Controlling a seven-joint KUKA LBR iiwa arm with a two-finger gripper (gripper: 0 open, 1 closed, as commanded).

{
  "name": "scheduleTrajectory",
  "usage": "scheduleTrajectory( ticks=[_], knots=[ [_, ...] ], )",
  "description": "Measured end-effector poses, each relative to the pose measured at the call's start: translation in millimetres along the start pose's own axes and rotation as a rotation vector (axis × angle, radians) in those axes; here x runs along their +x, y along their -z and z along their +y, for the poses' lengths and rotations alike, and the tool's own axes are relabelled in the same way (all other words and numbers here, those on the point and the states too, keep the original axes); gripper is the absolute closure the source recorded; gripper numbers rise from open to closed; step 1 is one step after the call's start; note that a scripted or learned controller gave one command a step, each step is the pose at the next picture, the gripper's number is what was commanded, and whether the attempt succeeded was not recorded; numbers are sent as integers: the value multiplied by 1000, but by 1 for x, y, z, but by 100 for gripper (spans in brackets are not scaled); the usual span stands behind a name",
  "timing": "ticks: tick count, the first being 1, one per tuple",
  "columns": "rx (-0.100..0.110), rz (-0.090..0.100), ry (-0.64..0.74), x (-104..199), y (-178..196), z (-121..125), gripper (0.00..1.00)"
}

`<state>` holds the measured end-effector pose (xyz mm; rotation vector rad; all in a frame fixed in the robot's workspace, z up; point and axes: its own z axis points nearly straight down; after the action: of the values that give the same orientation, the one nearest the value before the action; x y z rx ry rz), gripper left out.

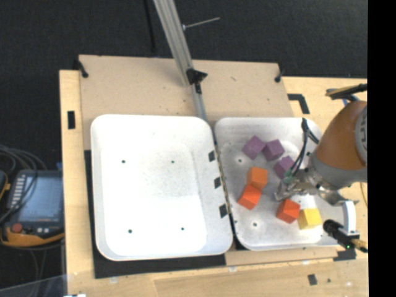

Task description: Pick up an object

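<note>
The right bin (247, 234) holds several small blocks. Three purple ones sit toward the back: one at the left (252, 146), one beside it (273, 148) and one nearer the arm (284, 166). An orange block (258, 177) and a red-orange block (250, 197) lie mid-bin. A red block (288, 211) and a yellow block (309, 218) sit side by side near the front right. My gripper (289, 189) hangs low in the bin, just behind the red block and in front of the nearest purple one. The wrist hides its tips.
The left bin (99, 184) stands beside the right one, with a black divider strip (218, 181) between them. A slanted metal rail (176, 42) rises from the back of the bench. The arm's orange band (339, 142) overhangs the right bin's right rim.
</note>
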<state>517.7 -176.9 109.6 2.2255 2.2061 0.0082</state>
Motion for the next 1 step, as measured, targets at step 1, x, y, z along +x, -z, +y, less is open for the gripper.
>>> scheduleTrajectory(
  ticks=[1],
  knots=[
    [2,0,7,-3,61,-5,100]
  ],
)
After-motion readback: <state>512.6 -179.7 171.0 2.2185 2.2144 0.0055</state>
